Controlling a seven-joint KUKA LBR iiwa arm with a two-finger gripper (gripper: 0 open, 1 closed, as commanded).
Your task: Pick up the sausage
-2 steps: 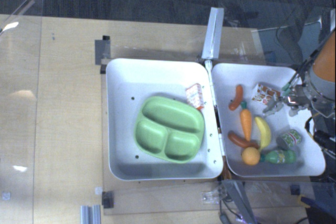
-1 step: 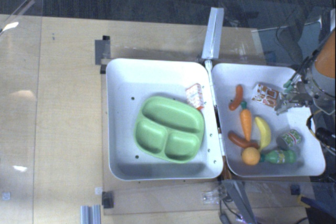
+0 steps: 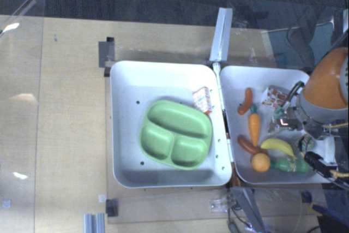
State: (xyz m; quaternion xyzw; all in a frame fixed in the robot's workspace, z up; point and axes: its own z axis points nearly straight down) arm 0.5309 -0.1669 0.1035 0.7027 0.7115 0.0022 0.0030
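Note:
A short reddish-orange sausage (image 3: 246,101) lies near the back left of the right bin (image 3: 234,82). A darker red sausage (image 3: 247,144) lies at a slant near that bin's left wall, between a carrot (image 3: 254,126) and an orange (image 3: 260,162). My gripper (image 3: 283,119) hangs low over the middle of the right bin, right of the carrot and just above a banana (image 3: 278,145). It is apart from both sausages, and nothing shows in its grasp. The arm's orange band (image 3: 327,84) covers the bin's right side.
A green bottle (image 3: 290,165) lies at the right bin's front beside the orange. A printed packet (image 3: 274,96) sits behind the gripper. The left bin (image 3: 125,117) holds a green divided tray (image 3: 175,133) and a small red-and-white packet (image 3: 203,100).

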